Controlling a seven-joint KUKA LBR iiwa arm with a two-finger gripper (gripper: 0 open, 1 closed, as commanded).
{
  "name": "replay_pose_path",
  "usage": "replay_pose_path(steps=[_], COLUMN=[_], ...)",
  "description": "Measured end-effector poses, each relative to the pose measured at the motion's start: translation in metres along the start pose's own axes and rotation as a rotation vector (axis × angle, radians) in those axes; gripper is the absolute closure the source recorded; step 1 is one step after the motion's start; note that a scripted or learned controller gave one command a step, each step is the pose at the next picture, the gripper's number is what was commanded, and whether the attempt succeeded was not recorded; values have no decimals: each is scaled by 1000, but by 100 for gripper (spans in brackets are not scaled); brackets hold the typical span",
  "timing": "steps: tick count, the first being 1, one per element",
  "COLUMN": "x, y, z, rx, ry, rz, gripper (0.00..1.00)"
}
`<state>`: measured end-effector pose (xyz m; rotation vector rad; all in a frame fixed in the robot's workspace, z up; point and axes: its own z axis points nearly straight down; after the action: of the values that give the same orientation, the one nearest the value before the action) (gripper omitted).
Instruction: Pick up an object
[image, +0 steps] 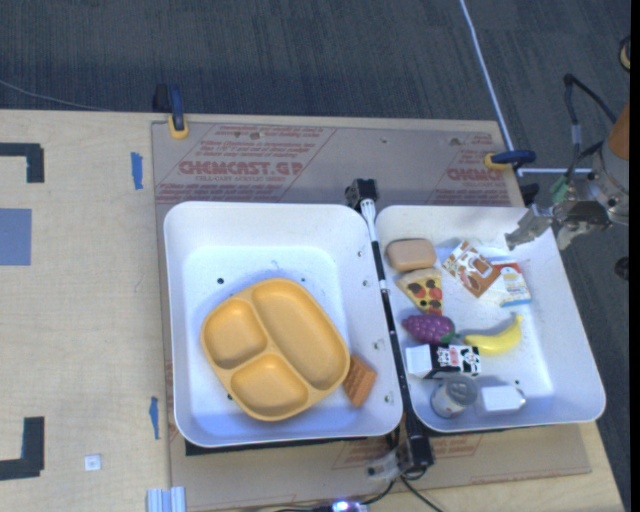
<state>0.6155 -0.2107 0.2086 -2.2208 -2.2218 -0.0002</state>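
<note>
Bearing two white bins (190, 300), bench (70, 300) stands cluttered.

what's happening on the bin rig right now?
The arm is reaching in from the right, and its gripper sits over the upper right rim of the right bin, with nothing visibly held. That bin holds small toy foods: a bread piece, pizza slice, grapes, banana and a few cartons. The left bin holds a yellow divided plate and a small cracker beside it. No pick has been made yet.
</note>
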Motion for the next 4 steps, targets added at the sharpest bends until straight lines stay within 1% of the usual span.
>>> replay_pose_path(steps=[1,2,3,4], x=[65,75,71,-13], y=[-23,-75,-74,-65], z=[112,120,108,7], rx=[0,-12,-19,-3], ry=[1,-4,-12,-3], rz=[0,0,3,1], gripper=[0,0,100,100])
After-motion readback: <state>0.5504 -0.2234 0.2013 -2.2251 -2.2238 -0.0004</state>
